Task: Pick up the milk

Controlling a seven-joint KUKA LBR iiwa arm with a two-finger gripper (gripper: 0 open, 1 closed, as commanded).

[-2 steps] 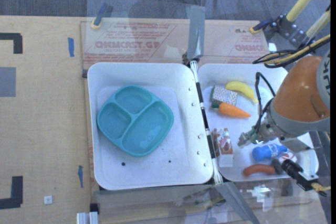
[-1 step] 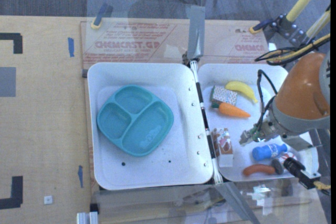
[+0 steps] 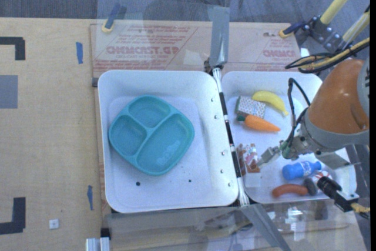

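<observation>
A small white and red carton (image 3: pixel 251 157), which I take to be the milk, lies in the right bin (image 3: pixel 267 80) close to its left wall. My gripper (image 3: pixel 275 153) hangs low over the bin just right of the carton, its tip pointing at it with a small gap between them. The grey arm with its orange band (image 3: pixel 338 104) comes in from the right above the bin. Nothing visibly sits in the gripper.
The right bin also holds a banana (image 3: pixel 270 100), a grey checkered box (image 3: pixel 251 107), a carrot (image 3: pixel 261 123), a blue bottle (image 3: pixel 301 170) and a sausage (image 3: pixel 288 190). A teal divided plate (image 3: pixel 151 134) lies in the left bin (image 3: pixel 202 188). Cables hang by the arm.
</observation>
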